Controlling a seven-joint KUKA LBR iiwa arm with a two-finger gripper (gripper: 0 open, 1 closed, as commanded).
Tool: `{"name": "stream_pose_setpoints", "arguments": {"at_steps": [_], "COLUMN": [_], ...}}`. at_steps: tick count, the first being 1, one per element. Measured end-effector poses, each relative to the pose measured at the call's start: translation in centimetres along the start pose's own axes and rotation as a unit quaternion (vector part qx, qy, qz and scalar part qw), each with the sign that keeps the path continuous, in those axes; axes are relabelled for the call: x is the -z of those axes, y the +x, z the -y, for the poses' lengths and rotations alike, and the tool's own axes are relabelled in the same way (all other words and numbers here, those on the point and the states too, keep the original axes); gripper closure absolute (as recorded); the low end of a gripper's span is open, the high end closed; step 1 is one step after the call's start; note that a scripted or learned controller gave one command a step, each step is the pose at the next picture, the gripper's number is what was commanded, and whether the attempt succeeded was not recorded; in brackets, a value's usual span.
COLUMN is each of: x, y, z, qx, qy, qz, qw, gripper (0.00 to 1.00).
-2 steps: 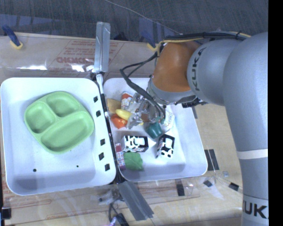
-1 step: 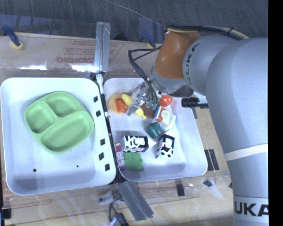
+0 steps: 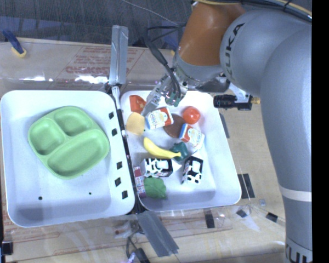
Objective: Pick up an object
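White plastic walls of the right bin [image 3: 230,179] frame my targets. My jaws [image 3: 165,96] hang spread and unladen near its far edge, just above a small white carton with red print [image 3: 158,118]. Nothing is lifted; descent, closing and raising remain.

A pale green plate [image 3: 68,140] sits beside a yellow banana [image 3: 160,149], red tomato [image 3: 191,114] and cartons [image 3: 158,167] (black-and-white cow patches).
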State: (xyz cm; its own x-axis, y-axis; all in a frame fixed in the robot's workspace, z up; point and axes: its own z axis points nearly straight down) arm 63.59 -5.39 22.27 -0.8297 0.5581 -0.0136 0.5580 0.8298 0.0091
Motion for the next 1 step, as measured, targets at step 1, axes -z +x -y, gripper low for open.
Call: {"name": "stream_pose_setpoints", "arguments": {"at_steps": [1], "x": [-0.54], "y": [7.86], "z": [3.80], "qx": [-0.101], "qy": [0.006], "qz": [-0.007], "qw": [0.9948], "gripper": [1.00]}}
